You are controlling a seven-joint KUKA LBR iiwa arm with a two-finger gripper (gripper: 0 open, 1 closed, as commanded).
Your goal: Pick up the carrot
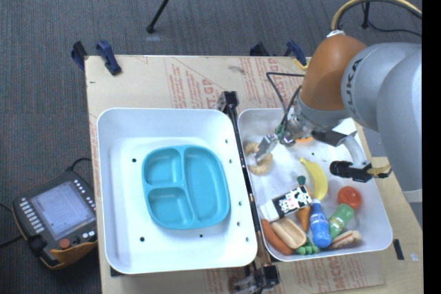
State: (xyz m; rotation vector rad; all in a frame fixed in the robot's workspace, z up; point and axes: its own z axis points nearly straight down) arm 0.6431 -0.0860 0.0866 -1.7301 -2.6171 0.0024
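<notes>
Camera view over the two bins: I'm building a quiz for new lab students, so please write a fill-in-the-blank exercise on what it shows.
1. The light blue plastic divided plate has ___ compartments.
2. The yellow toy banana lies in the ___ white bin.
3. The gripper hovers over a pale ___-shaped pastry.
4. The small orange carrot lies just below the black-and-white ___ carton.

Missing words: three; right; ring; milk

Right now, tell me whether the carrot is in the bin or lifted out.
In the bin. The carrot lies among the toys in the right bin, apart from the tool.
</notes>
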